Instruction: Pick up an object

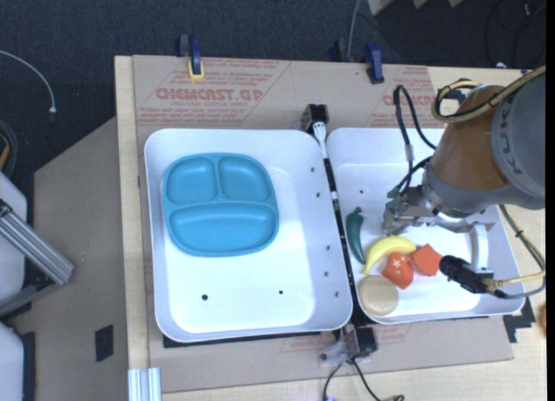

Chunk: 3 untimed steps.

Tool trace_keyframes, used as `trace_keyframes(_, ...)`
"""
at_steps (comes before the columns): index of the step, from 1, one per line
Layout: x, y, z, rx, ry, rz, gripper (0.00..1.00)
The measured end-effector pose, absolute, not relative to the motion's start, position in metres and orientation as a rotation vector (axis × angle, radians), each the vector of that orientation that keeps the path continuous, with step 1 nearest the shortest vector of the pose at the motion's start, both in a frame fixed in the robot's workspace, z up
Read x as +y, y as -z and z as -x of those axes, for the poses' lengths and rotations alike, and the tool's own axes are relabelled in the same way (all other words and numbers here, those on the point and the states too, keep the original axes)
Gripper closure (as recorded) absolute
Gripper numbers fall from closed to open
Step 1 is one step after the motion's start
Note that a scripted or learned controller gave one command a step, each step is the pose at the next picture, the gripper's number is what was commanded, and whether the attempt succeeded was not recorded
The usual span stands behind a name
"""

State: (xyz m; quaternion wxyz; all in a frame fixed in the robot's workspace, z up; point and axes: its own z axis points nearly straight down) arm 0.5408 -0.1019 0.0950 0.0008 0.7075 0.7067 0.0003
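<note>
My gripper (401, 220) hangs low in the right bin (368, 152), just above the yellow banana (388, 249). A green pepper (355, 233) lies to its left near the bin's left wall. Below the banana sit a red strawberry-like fruit (399, 270), an orange-red piece (427, 259) and a tan round bun (378, 295). The arm's bulk covers the bin's right half. Nothing shows between the fingers.
The left bin (295, 295) holds a blue divided plate (221, 202) at its upper left. A black rail (329, 184) runs between the two bins. The cardboard-covered bench (260, 87) surrounds both bins.
</note>
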Motion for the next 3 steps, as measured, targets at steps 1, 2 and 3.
trace_keyframes(1,-0.097,-0.155,-0.548,2.220,-0.004,-2.216,1.00)
trace_keyframes(2,-0.104,-0.206,-0.542,2.217,-0.005,-2.218,1.00)
trace_keyframes(3,-0.107,-0.249,-0.542,2.218,-0.005,-2.217,1.00)
